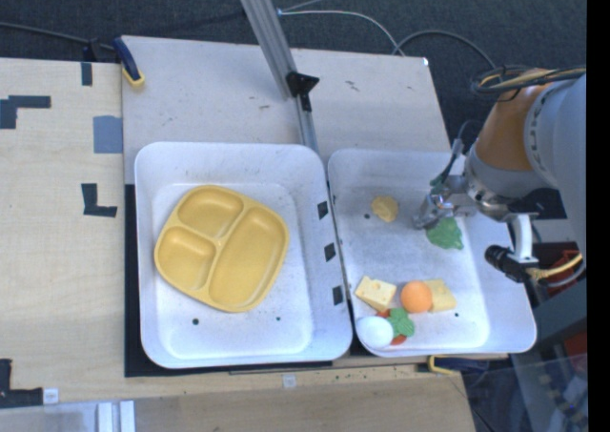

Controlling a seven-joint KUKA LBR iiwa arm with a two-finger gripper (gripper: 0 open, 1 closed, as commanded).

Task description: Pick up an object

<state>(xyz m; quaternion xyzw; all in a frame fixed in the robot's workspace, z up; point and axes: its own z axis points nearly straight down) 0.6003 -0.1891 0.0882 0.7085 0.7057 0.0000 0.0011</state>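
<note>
Nearest the camera, along the lower edge of the right-hand shallow white bin [505, 325], a cluster of small toy foods is seen — a white egg-shaped piece [375, 331], a pale yellow cheese-like wedge [376, 294], a round orange ball [416, 297], a second yellow block [439, 296] and a scrap of red and green [400, 325]. Further up the same bin a small tan lump [384, 208] lies alone. A yellow plastic compartment plate [221, 246] rests in the left-hand white bin [148, 230] on the bench [57, 182].

The step in hand is judged to be the approach or grasp: the tool [437, 214] is lowered into the right bin, just beside or touching a soft-looking green leafy piece [446, 234] near the bin's right side. Whether the tool is spread or closed cannot be told, and nothing is seen to be held by it. The green piece appears to be the target; the next move calls for closing squarely on it and lifting — a low, floppy thing that may slip.
</note>
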